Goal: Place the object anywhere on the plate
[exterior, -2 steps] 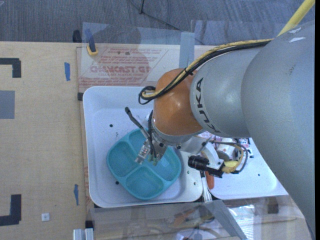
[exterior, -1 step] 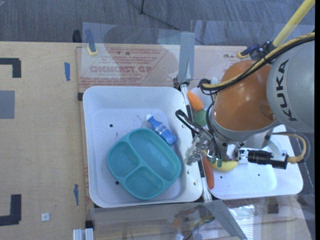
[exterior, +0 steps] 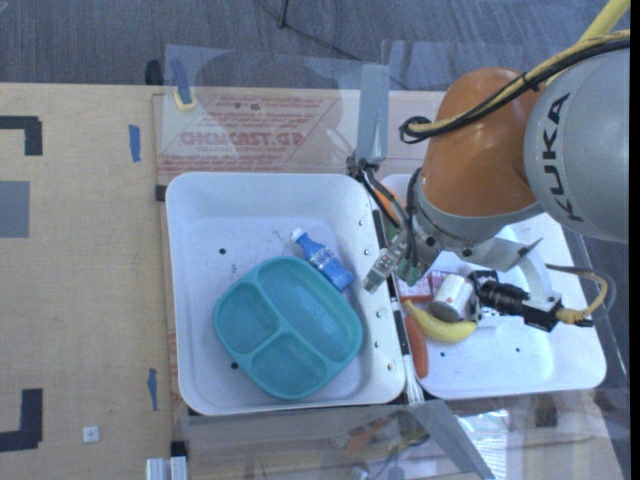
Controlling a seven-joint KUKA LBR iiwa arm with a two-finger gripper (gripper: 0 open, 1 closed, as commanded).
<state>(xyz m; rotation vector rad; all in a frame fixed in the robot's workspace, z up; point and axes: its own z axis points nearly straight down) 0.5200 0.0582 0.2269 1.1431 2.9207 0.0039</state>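
The left bin (exterior: 200, 218) is left open at 12 and 9 o'clock. Its 5 o'clock part is taken by the plate (exterior: 287, 328), touched at 1 o'clock by a bottle (exterior: 322, 260). The right bin (exterior: 560, 363) is crowded by the arm (exterior: 500, 158), a banana (exterior: 441, 324) and a carrot (exterior: 417, 348).

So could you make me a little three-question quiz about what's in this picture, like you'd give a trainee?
1. True or false: the teal plate lies in the left bin.
2. Which item lies against the plate's upper right edge? A) a small blue bottle B) a red mug C) a green sponge
3. Fill in: the banana lies in the ____ bin, below the arm's wrist.

Key
1. True.
2. A. The bottle lies tilted in the left bin beside the plate.
3. Right. The banana lies in the right bin, next to a thin orange-red item, which may be a carrot.
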